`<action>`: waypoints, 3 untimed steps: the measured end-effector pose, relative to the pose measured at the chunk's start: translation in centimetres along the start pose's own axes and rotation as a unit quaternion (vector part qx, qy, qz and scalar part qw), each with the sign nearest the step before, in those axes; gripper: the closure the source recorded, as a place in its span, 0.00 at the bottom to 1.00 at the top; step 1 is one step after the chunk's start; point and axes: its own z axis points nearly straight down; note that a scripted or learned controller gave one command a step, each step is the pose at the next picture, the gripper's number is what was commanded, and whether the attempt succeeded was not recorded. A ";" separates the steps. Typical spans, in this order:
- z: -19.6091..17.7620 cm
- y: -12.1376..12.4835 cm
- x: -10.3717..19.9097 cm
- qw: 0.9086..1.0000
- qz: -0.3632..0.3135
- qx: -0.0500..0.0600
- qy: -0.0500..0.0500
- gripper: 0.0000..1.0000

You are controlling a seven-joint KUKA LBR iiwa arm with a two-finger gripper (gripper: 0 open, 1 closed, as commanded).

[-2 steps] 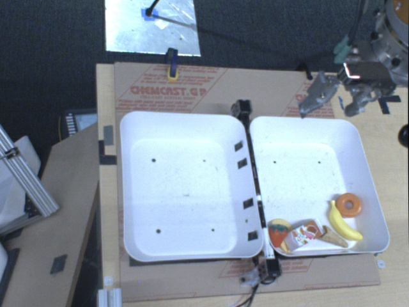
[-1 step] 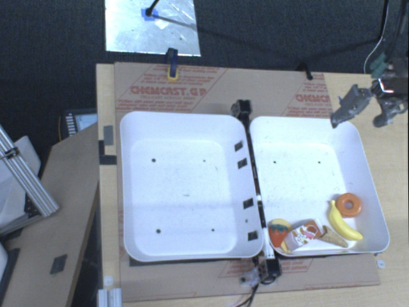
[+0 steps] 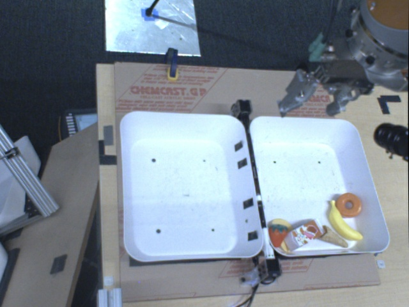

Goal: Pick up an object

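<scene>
Yellow curved plastic banana (image 3: 343, 222) lies in the right white bin's (image 3: 307, 139) near corner, well below the grey two-finger gripper (image 3: 315, 99), its long axis slanting toward that corner. The gripper hangs over the bin's far rim, fingers spread apart, holding nothing.

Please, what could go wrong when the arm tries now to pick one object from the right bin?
1. The banana, orange ring, small packet and tomato-like toy crowd the right bin's near corner, so a grasp may catch two things or none.
2. They lie against the bin's wall, which may block a finger.
3. The gripper hangs above the far rim, so it likely must cross the whole bin.
</scene>
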 end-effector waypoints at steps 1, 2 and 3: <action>15.7 -0.3 -8.6 1.000 0.011 0.009 -0.002 0.00; 4.7 0.0 -0.4 1.000 0.001 -0.005 0.001 0.00; -0.1 0.1 12.0 1.000 -0.001 -0.001 0.001 0.00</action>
